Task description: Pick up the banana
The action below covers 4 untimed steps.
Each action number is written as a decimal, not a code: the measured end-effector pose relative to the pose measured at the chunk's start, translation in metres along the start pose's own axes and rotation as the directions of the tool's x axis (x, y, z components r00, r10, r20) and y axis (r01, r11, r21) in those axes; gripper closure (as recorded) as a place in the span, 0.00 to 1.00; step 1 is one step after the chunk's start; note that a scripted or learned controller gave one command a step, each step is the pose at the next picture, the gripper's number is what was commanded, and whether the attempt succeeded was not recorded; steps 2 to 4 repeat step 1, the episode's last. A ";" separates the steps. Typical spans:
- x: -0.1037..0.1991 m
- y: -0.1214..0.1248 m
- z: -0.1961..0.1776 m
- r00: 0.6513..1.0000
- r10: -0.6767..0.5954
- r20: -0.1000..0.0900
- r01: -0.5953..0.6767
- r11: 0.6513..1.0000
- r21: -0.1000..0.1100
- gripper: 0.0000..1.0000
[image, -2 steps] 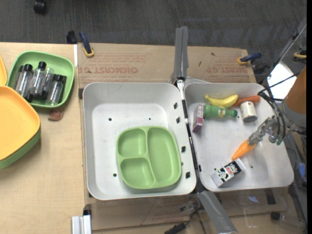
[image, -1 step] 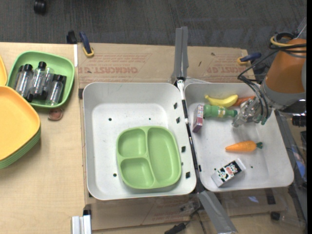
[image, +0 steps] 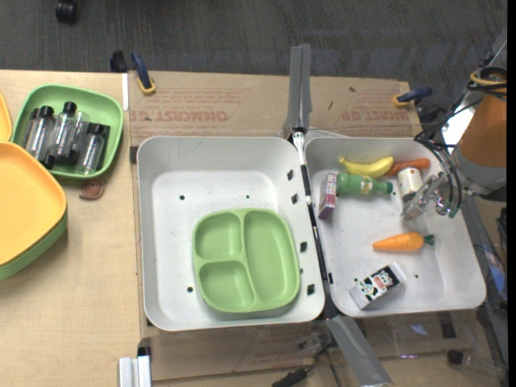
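In the right bin (image: 451,293), a black-and-white carton (image: 377,286) lies at 6 o'clock, a carrot (image: 398,243) above it. The end effector (image: 426,202) hovers at 3 o'clock; its grip I cannot tell. The banana (image: 365,166) lies at 12 o'clock. Beyond, the bench cardboard (image: 201,107) reads "CHEMCAST GP", upside down.

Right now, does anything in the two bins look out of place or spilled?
Nothing looks spilled or damaged. The right bin holds the banana, a green bottle lying on its side, a carrot and a small carton. The left bin holds a green divided tray, slightly askew.
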State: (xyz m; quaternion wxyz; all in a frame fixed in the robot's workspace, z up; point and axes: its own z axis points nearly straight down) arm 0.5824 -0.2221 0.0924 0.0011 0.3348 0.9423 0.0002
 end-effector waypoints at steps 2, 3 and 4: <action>-0.033 0.020 0.005 0.993 0.114 -0.021 -0.114 0.993 0.019 1.00; -0.033 0.020 0.005 0.993 0.114 -0.021 -0.114 0.993 0.019 1.00; -0.033 0.020 0.005 0.993 0.114 -0.021 -0.114 0.993 0.019 1.00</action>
